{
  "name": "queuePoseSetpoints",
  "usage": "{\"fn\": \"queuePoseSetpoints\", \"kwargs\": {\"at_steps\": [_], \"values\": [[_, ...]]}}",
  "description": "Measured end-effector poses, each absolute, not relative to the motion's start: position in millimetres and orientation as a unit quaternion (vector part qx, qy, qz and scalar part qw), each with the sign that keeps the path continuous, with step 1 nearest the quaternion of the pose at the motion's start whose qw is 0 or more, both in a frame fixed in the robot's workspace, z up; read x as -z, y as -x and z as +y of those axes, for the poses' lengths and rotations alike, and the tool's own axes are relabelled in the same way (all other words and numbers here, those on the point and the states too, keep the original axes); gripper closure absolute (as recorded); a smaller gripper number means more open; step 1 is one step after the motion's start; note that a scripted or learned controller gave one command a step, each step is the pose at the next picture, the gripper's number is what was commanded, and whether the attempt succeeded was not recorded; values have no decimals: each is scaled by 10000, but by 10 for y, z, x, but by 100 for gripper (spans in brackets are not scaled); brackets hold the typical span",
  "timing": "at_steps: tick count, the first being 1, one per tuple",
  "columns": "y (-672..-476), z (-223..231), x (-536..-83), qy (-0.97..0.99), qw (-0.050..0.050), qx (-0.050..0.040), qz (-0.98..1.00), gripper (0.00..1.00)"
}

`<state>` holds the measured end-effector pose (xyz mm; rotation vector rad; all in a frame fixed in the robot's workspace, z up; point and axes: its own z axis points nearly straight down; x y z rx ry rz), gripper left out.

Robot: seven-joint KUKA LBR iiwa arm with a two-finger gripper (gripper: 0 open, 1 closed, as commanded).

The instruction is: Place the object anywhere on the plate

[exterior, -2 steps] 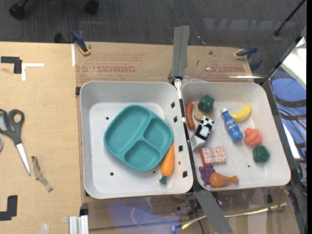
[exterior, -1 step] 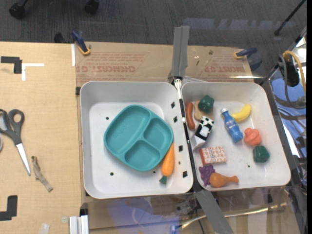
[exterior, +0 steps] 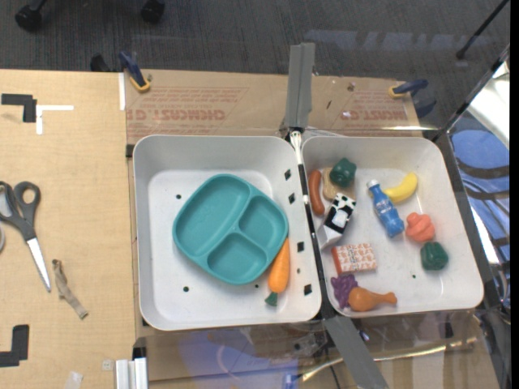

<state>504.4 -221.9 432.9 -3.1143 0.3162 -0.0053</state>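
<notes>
Carrot point(exterior: 279, 271) lay in the left bin point(exterior: 154, 217), leaning against the lower right rim of the teal plate point(exterior: 231, 228) rather than on it, presumably awaiting a pick; the pincer's state I could not tell.

The arm's pose cannot be told from the camera view, nor can the state of its hand.
</notes>
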Motion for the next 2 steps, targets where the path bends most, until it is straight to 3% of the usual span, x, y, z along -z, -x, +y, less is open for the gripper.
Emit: {"fn": "queuePoseSetpoints", "kwargs": {"at_steps": [1,2], "values": [[-4935,-2165,-3160,9887,40,-13,1501,0],[-4965,-2217,-4214,9949,54,13,1005,0]]}}
